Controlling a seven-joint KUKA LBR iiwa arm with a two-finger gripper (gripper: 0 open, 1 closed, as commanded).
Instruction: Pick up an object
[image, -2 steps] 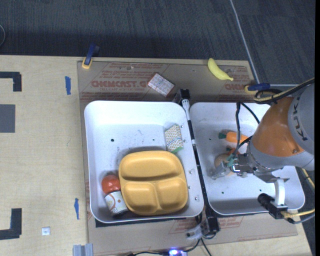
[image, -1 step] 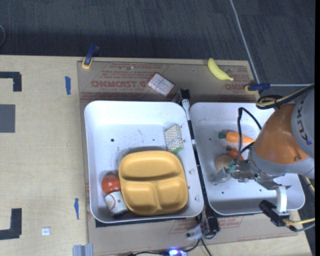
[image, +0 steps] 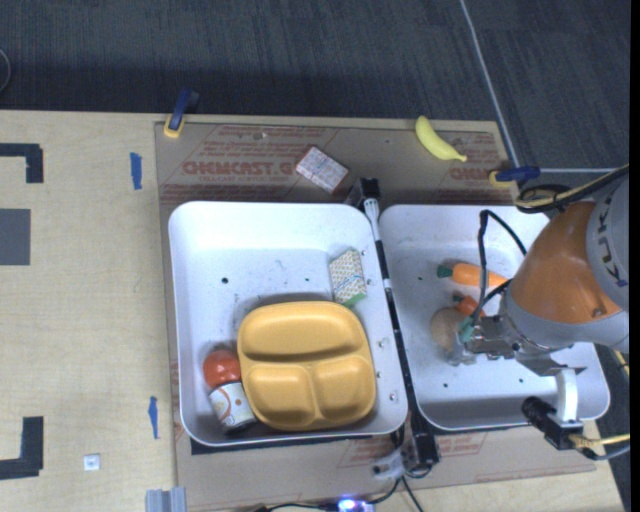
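— Where do we see the pincer (image: 470, 338)?

— Low in the right bin (image: 500, 395), right against a tan rounded object (image: 444, 326), with a carrot (image: 468, 273) just behind.

— Are its fingers open?

— We cannot tell; the wrist hides them.

— And the left bin (image: 200, 240)?

— We see a yellow divided tray (image: 304, 362) there.

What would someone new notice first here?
Probably the big yellow three-compartment plastic tray filling the front of the left white bin. Next, the grey arm's orange band looming over the right white bin, its gripper down beside a round tan object and an orange carrot-shaped toy.
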